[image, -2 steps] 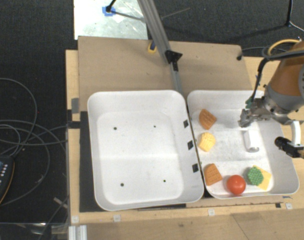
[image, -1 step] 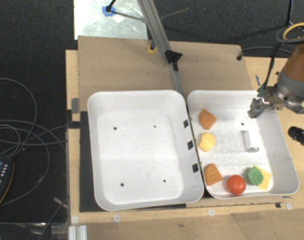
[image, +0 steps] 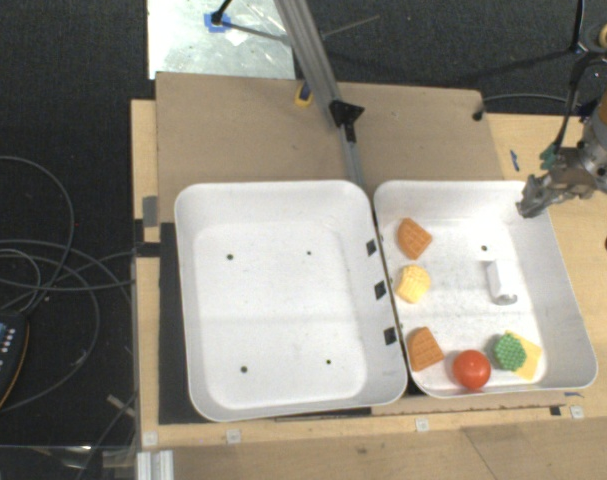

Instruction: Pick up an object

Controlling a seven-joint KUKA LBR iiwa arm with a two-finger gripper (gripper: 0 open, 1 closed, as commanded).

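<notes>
Gripper point(image: 535, 200): over the right bin's point(image: 453, 203) upper right rim; whether open or closed cannot be told.
Right bin contents: two orange pieces point(image: 414, 237), yellow corn point(image: 413, 284), red tomato point(image: 471, 369), green-yellow piece point(image: 514, 353), grey block point(image: 500, 279).
Left bin point(image: 273, 200): just beside the right one.

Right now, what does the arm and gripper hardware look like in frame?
The gripper is small, grey metal, with dark fingers. The wrist above it is grey, with an orange band at the frame edge, teal fittings and black cables alongside.
</notes>
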